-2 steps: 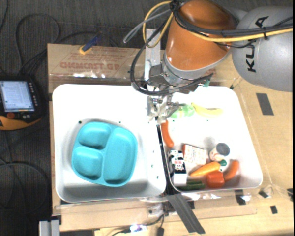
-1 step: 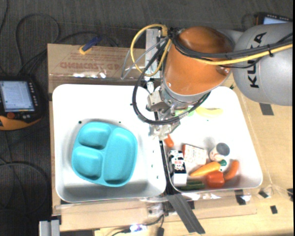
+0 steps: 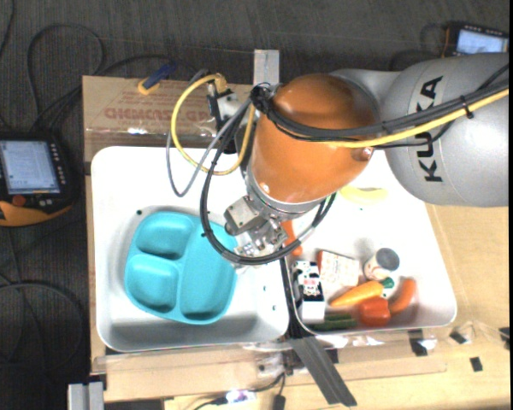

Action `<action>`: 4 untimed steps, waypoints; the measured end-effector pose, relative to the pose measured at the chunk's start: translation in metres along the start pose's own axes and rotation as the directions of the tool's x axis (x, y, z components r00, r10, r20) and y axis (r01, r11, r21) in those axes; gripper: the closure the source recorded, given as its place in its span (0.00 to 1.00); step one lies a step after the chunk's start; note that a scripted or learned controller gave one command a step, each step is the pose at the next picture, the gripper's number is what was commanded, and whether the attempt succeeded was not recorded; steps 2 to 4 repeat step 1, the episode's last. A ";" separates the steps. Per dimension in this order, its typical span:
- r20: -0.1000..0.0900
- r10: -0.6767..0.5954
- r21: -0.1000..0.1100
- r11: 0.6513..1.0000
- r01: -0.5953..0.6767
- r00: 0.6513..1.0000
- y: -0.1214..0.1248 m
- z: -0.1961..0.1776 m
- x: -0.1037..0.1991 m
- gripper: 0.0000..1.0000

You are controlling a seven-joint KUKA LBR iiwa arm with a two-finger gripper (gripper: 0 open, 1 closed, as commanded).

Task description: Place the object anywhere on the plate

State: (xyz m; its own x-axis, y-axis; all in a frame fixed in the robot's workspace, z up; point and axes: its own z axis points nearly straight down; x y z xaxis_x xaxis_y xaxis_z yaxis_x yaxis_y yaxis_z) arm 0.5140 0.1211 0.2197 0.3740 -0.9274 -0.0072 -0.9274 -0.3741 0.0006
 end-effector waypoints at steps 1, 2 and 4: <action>-0.001 -0.075 -0.001 0.997 0.075 0.997 -0.027 0.000 -0.038 1.00; -0.001 -0.075 -0.001 0.997 0.075 0.997 -0.027 0.000 -0.038 1.00; -0.001 -0.075 -0.001 0.997 0.075 0.997 -0.027 0.000 -0.038 1.00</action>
